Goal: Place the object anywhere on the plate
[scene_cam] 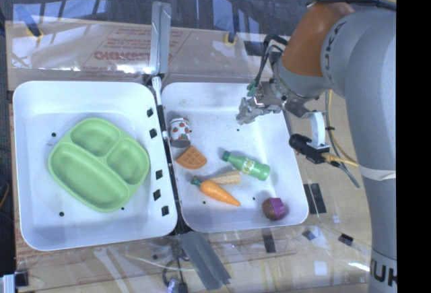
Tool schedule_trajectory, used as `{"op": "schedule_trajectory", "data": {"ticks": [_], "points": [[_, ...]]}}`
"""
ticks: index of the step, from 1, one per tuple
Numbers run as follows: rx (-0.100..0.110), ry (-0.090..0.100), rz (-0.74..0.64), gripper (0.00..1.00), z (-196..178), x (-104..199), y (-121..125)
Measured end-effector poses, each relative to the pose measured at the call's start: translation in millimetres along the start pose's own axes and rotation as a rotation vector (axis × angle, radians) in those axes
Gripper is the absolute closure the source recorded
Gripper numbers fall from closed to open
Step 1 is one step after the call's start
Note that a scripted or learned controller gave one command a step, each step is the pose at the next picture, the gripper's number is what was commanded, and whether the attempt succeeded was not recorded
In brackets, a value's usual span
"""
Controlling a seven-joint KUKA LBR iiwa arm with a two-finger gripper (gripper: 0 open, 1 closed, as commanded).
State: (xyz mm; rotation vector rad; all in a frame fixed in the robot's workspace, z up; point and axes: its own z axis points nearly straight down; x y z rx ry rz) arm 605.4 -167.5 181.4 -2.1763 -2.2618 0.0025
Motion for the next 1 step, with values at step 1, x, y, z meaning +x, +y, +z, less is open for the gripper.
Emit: {"op": "schedule_trajectory", "data": {"ticks": [1], "points": [[-0.003, -0.001, -0.161, 1.0, -107.5, 186.7, 3.5]]}}
